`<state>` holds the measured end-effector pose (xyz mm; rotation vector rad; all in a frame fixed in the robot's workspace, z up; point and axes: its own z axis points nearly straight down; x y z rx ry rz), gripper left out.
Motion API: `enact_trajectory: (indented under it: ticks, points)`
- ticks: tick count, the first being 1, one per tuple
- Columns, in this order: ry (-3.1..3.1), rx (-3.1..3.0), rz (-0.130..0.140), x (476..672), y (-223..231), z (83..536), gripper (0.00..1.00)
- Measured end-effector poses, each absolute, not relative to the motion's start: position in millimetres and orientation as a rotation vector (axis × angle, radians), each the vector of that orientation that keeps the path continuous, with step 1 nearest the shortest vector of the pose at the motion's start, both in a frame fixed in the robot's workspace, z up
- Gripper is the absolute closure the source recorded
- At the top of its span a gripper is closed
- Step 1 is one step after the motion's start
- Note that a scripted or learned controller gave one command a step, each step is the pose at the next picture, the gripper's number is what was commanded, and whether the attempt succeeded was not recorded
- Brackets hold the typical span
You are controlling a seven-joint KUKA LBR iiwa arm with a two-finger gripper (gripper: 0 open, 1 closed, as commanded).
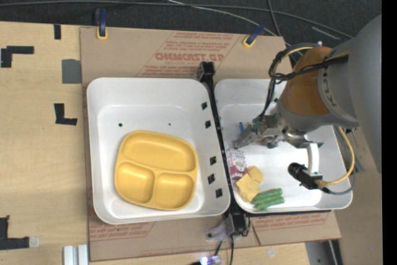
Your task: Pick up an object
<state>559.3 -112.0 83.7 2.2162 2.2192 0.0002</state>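
Bench point(37, 152): light wood, black tape marks.
On it: brown cardboard sheet point(186, 53), clamped at the far edge.
On the sheet: two white bins point(102, 102), side by side.

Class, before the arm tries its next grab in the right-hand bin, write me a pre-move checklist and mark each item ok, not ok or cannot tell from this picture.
1. Objects available in the right bin: green piece, yellow piece, small packet: ok.
2. Gripper over the right bin: ok.
3. Gripper directly above a target: not ok; it sits just beyond the packet.
4. Jaws state: cannot tell.
5. Yellow tray in the left bin, apart from the arm: ok.
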Motion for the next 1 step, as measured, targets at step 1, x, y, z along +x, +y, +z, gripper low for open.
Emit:
enact_trajectory:
  ticks: [1]
  points:
    - [2.220,2.216,0.000,559.6,-111.7,96.0,1.00]
